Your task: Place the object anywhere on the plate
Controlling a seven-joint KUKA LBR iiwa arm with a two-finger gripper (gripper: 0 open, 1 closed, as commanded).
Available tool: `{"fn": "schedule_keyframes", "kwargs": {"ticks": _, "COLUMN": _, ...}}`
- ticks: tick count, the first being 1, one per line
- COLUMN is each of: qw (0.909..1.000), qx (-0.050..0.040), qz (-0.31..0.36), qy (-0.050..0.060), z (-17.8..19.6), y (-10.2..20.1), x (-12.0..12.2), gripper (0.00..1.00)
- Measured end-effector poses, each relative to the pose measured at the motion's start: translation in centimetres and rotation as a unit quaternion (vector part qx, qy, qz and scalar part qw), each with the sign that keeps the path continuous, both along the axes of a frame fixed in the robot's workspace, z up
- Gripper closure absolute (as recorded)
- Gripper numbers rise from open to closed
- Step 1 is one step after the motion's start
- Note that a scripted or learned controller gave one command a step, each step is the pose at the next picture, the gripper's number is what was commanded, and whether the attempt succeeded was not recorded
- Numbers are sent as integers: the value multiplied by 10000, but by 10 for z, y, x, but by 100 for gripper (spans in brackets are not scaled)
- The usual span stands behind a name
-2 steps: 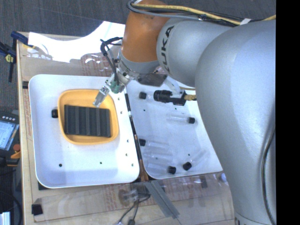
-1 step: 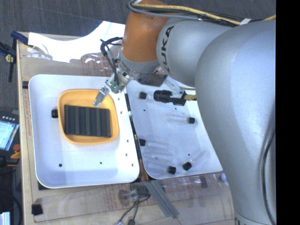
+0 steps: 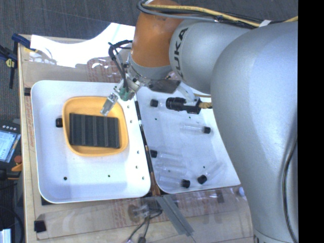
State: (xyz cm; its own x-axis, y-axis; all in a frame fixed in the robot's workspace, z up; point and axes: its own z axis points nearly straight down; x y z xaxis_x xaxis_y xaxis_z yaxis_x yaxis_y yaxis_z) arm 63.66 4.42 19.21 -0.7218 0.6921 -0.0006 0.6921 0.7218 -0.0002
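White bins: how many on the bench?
2. The left bin holds the yellow plate with a dark ribbed object on it; the right bin lies beside it, partly covered by the arm.

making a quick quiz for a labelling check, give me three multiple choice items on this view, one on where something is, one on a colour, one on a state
1. Where is the plate?
A. left bin
B. right bin
C. on the bench outside the bins

2. What colour is the plate's rim?
A. blue
B. yellow-orange
C. green

3. How does the dark ribbed block stand to the plate?
A. lying on it
B. leaning against the bin wall
C. in the other bin

Answers:
1 A, the plate sits inside the left bin.
2 B, a yellow-orange rim frames the block.
3 A, the block lies flat within the rim, with the gripper at the plate's upper edge.
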Motion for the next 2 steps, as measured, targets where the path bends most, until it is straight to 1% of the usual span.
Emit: {"fn": "schedule_keyframes", "kwargs": {"ticks": 2, "qw": 10000, "qx": 0, "qz": 0, "qy": 0, "z": 0, "y": 0, "x": 0, "gripper": 0}}
